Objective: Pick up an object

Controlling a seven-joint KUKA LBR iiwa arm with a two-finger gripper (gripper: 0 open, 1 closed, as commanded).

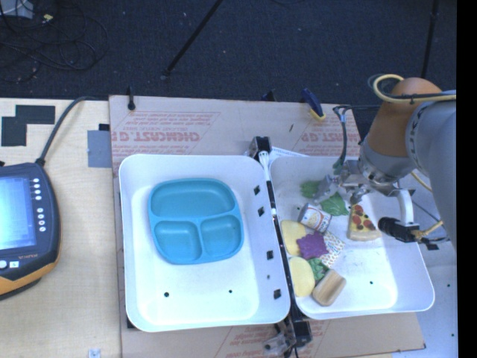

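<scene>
Toy foods (322,246) — pizza slice (363,224), small can (315,218), bread piece (329,289) — lie clustered in the right bin (406,286).

I am looking at a robot lab, not a home. The bench (67,289) is plain light wood with a cardboard sheet (171,129) under two white bins (141,274). A teach pendant (22,218) with a lit screen lies at the left, its cable (63,125) running off. Behind the bench, cables (52,28) lie loose on a dark floor, and thin dark rods there are perhaps stand legs (194,36). The things in the bins are toy food (363,222) and a blue divided plate (197,220).
</scene>
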